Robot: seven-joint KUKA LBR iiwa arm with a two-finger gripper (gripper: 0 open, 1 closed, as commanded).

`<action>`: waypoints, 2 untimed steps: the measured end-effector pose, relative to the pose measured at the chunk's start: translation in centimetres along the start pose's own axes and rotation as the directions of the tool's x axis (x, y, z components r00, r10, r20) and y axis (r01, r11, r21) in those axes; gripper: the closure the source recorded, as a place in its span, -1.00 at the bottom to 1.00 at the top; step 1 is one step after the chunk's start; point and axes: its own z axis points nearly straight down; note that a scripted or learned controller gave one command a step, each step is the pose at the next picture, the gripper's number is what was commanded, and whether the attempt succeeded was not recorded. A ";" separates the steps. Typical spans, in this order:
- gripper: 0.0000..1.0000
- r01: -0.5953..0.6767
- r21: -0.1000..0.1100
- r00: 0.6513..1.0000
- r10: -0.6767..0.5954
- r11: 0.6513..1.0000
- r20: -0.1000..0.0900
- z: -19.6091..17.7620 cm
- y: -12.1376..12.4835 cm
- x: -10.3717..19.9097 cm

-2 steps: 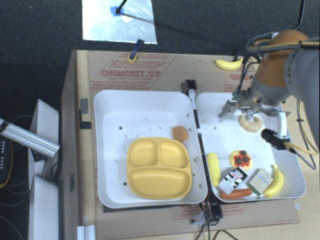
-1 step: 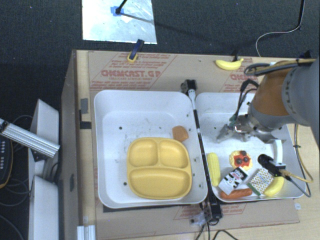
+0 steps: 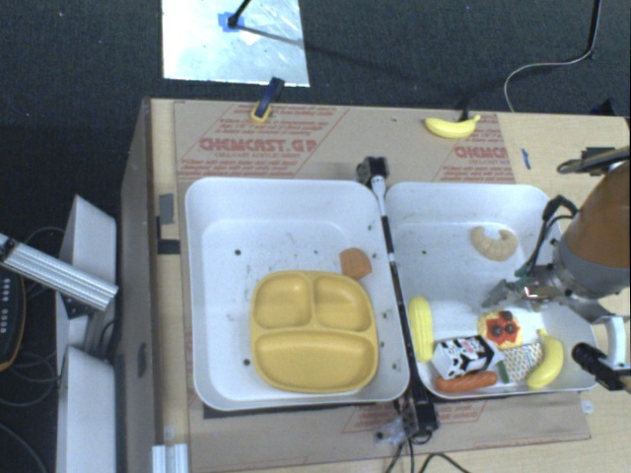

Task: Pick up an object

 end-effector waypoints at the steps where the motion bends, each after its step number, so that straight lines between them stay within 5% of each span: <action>1: -1.00 0.004 -0.002 1.000 -0.004 1.000 -0.001 0.3 7.8 1.7; 2: -1.00 0.000 0.000 1.000 0.000 1.000 -0.001 0.4 -0.6 -0.6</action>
